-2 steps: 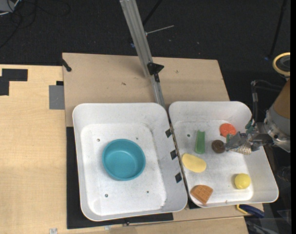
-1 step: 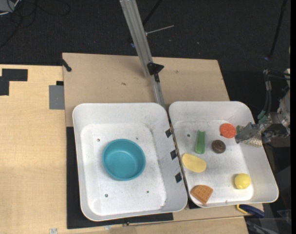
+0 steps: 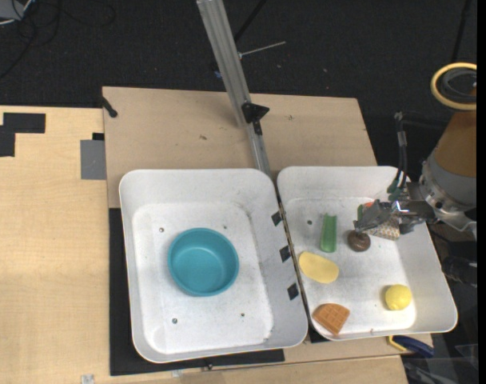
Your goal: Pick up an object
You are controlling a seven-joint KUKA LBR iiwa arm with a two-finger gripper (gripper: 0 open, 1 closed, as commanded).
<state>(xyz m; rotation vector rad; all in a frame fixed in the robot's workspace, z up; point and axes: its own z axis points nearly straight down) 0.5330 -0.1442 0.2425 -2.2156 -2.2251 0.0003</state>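
Pincer over right bin, just beside brown ball; finger state unclear.

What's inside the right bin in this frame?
The right bin holds a green stick, brown ball, yellow piece, waffle-like piece and yellow ball. The claw covers whatever lies beneath it.

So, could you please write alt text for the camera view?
The gripper hovers low in the right bin, by a brown ball, green stick, yellow piece, waffle and small yellow ball. The left bin holds a teal bowl.
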